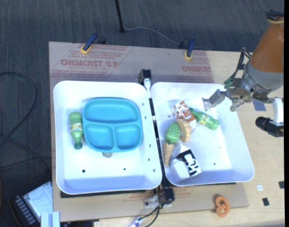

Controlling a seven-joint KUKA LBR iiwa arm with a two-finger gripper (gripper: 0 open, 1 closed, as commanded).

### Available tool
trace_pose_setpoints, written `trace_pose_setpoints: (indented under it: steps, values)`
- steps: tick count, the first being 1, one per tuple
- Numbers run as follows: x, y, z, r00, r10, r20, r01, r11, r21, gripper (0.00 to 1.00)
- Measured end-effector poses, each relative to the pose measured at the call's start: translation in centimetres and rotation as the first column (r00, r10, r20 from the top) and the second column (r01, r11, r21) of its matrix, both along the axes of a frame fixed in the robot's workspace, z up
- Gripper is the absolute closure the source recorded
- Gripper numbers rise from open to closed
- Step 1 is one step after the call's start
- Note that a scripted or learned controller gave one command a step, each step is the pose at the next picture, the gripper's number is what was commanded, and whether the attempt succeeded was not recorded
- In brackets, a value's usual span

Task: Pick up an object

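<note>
My gripper (225,100) hangs over the upper right of the right bin (229,160), fingers open with nothing between them. Just below and left of it lies a green bottle (207,120) on its side. Further left sit a red and white packet (182,110), a green lumpy toy (173,133), a tan piece (184,129) and a cone-shaped item (167,151). A black and white object (188,165) rests near the bin's front edge. The left bin (69,174) holds a blue divided tray (111,124) and a second green bottle (76,129).
An orange ring (221,205) lies on the bench in front of the right bin. Blue and yellow clamps (90,42) (189,49) grip the board's far edge. A black fitting (271,125) sticks out at the right, beside the arm.
</note>
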State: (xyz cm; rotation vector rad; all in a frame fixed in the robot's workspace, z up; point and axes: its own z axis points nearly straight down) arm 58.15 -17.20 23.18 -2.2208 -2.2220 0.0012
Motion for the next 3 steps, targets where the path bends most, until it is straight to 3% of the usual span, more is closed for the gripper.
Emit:
trace_pose_setpoints:
  steps: [1, 2, 3]
  values:
    - [3.0, 6.1, -12.8, 1.0, 0.001, -0.005, -0.001, 1.0, 0.002, 0.0]
    - [3.1, 6.0, -11.7, 1.0, 0.001, -0.002, -0.001, 1.0, 0.0, 1.0]
    - [-3.9, 11.5, -4.7, 1.0, 0.001, -0.001, -0.001, 1.0, 0.001, 1.0]
